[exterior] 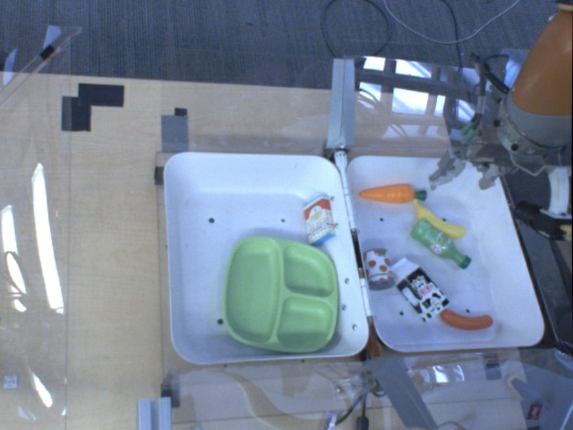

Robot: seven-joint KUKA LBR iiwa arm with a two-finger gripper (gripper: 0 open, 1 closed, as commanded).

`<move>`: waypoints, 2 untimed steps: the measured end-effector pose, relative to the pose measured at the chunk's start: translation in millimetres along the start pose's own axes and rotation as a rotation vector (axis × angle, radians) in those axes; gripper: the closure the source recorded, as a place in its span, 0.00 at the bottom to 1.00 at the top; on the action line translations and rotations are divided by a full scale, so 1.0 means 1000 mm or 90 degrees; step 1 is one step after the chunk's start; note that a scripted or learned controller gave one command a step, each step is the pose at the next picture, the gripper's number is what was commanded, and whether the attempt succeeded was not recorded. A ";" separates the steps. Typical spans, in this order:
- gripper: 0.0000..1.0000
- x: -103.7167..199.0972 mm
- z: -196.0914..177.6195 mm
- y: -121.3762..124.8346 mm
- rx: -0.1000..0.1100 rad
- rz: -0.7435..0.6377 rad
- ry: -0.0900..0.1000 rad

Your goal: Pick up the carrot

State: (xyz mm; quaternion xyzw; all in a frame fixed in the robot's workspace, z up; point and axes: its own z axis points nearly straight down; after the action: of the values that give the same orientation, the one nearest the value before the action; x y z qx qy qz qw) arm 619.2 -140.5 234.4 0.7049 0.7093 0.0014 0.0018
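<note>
The arm [546, 65] shows a broad, rounded orange band, smooth and glossy, with a pale grey collar beneath it that narrows toward the wrist. Below the collar sits a cluster of grey metal parts, partly blurred, with thin dark cables running along it. The hand [466, 174] is pale grey and slender, ending in two thin fingers [441, 176] of the same light metal tone.

Orange carrot [387, 193] lying flat, right bin's back
</note>
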 end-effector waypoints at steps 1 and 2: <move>0.00 0.042 0.143 0.036 -0.004 -0.057 0.000; 1.00 0.041 0.134 0.036 -0.001 -0.058 -0.001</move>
State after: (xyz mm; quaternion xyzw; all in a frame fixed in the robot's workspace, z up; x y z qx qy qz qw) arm 655.1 -99.8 100.7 0.6722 0.7404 0.0013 0.0030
